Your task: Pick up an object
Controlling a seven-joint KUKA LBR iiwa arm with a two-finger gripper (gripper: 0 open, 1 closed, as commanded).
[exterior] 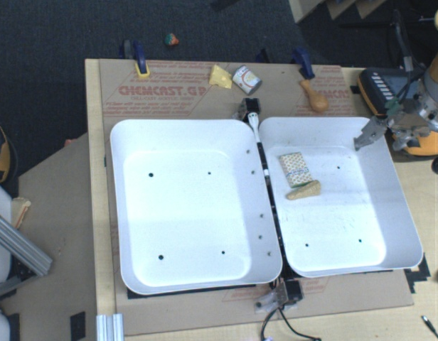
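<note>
Two shallow white plastic bins sit side by side on the brown cardboard-covered bench (169, 91). At the upper left of the right bin (347, 240) lies a small patterned rectangular packet (295, 168), with a tan, elongated bread-like piece (303, 190) touching its lower edge; wide bare floor stretches right and below them. At the frame's right edge, the grey metal gripper (366, 138) hangs over that bin's upper right rim, well apart from both items. Whether it is parted or closed, I cannot tell. Above the left bin (183, 204), a yellow wedge (220, 77) rests on the bench.
</note>
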